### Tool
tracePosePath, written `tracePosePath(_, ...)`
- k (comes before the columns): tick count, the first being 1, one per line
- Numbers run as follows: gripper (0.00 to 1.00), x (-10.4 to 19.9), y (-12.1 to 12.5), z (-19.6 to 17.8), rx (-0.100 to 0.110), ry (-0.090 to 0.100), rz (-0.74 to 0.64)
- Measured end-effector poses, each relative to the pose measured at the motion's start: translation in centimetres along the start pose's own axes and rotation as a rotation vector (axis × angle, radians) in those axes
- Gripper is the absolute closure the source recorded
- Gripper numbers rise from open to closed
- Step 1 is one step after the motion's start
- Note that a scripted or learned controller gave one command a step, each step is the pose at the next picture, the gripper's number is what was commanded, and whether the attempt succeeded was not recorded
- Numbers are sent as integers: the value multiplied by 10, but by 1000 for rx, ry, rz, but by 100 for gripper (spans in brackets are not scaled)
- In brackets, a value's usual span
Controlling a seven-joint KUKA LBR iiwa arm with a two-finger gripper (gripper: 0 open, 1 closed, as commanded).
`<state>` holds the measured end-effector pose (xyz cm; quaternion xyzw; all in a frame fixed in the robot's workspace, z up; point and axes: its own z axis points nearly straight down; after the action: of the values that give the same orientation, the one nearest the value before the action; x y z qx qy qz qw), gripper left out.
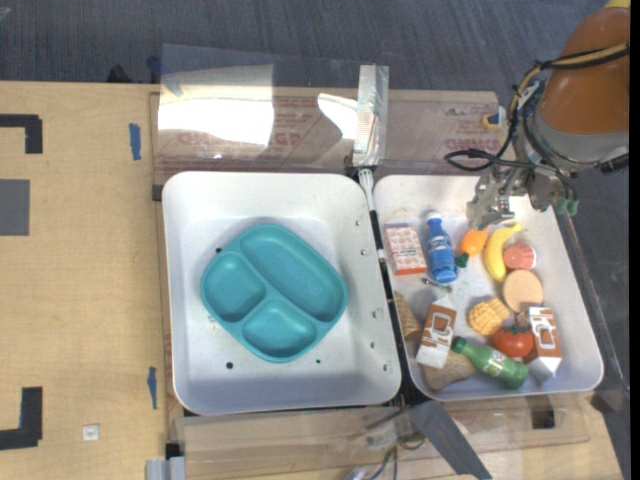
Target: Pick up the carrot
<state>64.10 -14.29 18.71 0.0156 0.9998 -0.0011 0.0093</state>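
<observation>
The gripper [492,206] hangs over the far part of the right-hand bin [585,368], and the carrot [472,243] lies just below and in front of its fingertips, a small orange piece with a green end, apart from them. I cannot tell from here whether the fingers are spread or closed; they blur into a grey metal cluster.

To take it cleanly, I judge the fingers should come straight down astride the carrot's narrow width. It is crowded: the banana [497,249] lies just beside it on the side toward the arm, and the blue bottle [439,249] stands close on the other side. A sloppy descent could pinch the banana instead.

The arm [590,78] leans in from the right, orange band uppermost, wrist pointing down into the bin.
</observation>
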Motion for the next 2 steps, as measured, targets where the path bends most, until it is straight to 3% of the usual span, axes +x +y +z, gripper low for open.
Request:
tracePosePath(1,0,3,0,6,-2,11,0)
tracePosePath(2,0,-13,-26,99,-2,7,-132)
